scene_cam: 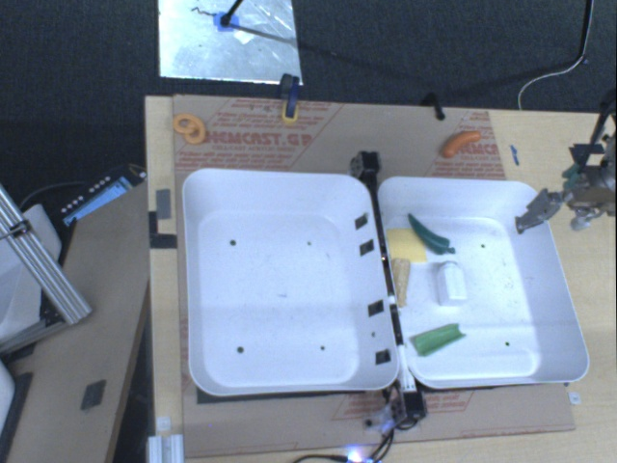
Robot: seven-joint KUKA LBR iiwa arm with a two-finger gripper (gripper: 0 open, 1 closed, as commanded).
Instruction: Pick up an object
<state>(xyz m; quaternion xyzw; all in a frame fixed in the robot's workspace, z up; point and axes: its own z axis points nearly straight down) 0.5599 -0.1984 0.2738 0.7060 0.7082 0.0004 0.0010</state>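
The right bin (564,302) holds several small objects. A dark green curved piece (430,233) lies beside a yellow block (405,246) near the bin's left wall. Below them are a cream wedge (400,281) and a white box (449,284). A light green piece (437,338) lies toward the front. My gripper (559,217) hangs over the bin's far right rim, well to the right of all of these. Its two fingers stand apart, open, with nothing between them.
The left bin (198,258) sits against the right one, joined by a black divider with clips (378,258). On the cardboard behind the bins lie an orange sausage shape (461,143), an orange ring (189,127) and a yellow and blue clamp (288,99).
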